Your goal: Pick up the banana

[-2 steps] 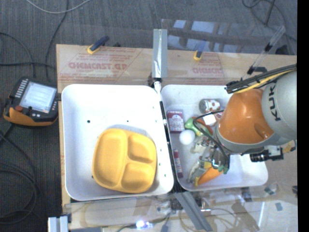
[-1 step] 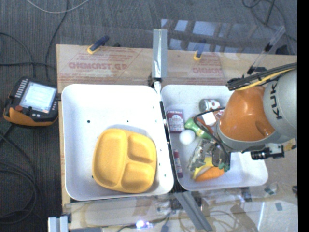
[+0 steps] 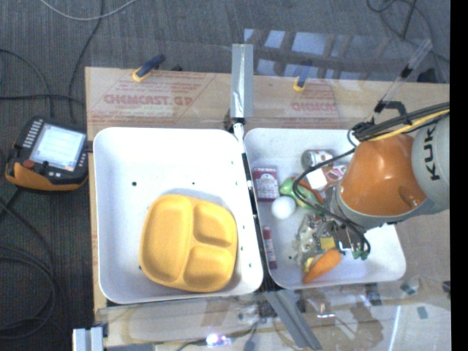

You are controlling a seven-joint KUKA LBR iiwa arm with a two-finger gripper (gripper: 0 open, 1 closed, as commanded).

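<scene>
We see the pincer [image 3: 322, 241] low in the right bin [image 3: 387, 269], just above a carrot [image 3: 322, 265]; its state we cannot tell. At nine o'clock, a yellow tray [image 3: 190, 241] fills the left bin [image 3: 117, 167].

Dark grey carpet [image 3: 146, 20], loose cables [image 3: 73, 9]; teach pendant [image 3: 50, 154] left of bench.

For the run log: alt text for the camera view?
The arm's gripper is low in the right bin over cluttered items beside a carrot. The left bin holds a yellow divided tray.
</scene>
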